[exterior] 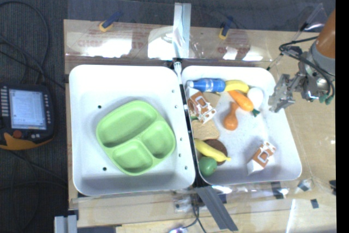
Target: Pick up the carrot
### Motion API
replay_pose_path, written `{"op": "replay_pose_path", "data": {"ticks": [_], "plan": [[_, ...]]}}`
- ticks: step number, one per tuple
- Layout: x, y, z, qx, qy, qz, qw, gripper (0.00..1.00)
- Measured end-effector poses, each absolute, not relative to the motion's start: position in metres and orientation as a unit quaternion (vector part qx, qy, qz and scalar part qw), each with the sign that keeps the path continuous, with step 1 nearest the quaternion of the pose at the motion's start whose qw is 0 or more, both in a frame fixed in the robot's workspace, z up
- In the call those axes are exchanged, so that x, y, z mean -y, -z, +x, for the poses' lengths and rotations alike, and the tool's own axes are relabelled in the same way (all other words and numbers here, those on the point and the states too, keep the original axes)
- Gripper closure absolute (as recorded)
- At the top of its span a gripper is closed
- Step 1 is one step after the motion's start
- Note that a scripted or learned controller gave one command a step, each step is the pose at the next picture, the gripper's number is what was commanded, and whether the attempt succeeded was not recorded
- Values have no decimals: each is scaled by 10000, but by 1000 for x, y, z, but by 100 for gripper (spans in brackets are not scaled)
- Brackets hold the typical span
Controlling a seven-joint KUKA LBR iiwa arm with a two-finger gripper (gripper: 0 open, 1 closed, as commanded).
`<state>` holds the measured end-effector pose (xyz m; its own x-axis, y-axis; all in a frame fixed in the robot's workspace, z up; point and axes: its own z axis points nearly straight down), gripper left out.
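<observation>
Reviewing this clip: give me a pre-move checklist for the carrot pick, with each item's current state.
1. Carrot in plain sight in the right bin: ok.
2. Gripper above the carrot: not ok; it sits over the bin's right rim.
3. Space around the carrot: not ok; a banana and a white egg crowd it.
4. Nothing between the fingers: ok.
5. Jaws wide enough for the carrot: cannot tell.
</observation>
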<state>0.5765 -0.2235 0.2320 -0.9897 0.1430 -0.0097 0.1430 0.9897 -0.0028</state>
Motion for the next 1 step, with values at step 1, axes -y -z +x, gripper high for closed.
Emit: {"op": "replay_pose_path", "data": {"ticks": [1], "plan": [[222, -101, 551, -9644, 2, 2643, -2, 100]]}}
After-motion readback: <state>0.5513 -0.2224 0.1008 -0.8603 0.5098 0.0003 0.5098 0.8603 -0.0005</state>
